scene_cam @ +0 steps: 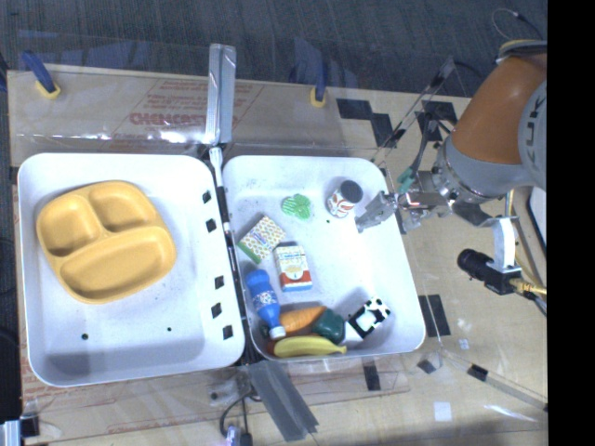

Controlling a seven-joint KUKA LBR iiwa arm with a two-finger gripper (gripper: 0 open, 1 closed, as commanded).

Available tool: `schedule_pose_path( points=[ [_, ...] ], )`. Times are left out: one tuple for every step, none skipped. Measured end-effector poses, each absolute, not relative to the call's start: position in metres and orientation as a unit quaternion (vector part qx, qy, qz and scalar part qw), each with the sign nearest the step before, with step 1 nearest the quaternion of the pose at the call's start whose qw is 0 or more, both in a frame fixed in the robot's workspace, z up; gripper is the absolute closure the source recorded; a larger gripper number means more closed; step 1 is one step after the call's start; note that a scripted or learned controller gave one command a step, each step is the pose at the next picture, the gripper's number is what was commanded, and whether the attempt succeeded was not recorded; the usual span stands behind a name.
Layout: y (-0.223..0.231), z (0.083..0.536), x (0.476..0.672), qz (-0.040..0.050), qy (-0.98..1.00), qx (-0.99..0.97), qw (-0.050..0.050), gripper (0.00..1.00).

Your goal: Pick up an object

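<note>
My gripper (376,212) hangs over the right rim of the right bin (405,286), just right of a small round can (344,199) with a dark top. A green crinkled thing (297,206) lies left of the can. Further down the bin lie a patterned packet (262,238), a small white and orange carton (294,268) and a blue bottle (263,301). At the near edge crowd a carrot (302,320), a banana (310,347), a dark green piece (330,324) and a black and white block (370,319). I see nothing held in the gripper.
The left bin (139,342) holds a yellow divided plate (104,240) in its far half. A grey divider bar (221,91) rises between the bins at the back. The arm's orange band (497,110) stands beyond the right bin's far right corner.
</note>
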State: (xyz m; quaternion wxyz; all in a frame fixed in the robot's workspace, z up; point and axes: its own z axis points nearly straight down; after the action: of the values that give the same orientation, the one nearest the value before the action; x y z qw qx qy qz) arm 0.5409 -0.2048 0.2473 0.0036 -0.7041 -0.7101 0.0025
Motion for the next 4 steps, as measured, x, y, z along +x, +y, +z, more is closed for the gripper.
schedule_pose_path(
  points=[
    [-0.138, 0.106, 0.546, 0.0024, -0.781, -0.624, 0.004, 0.00],
    [-0.139, 0.112, 0.546, 0.0041, -0.782, -0.623, 0.006, 1.00],
    [-0.151, 0.175, 0.526, 0.0023, -0.720, -0.694, 0.002, 1.00],
    [-0.151, 0.175, 0.526, 0.0022, -0.720, -0.694, 0.002, 0.00]
  ],
)
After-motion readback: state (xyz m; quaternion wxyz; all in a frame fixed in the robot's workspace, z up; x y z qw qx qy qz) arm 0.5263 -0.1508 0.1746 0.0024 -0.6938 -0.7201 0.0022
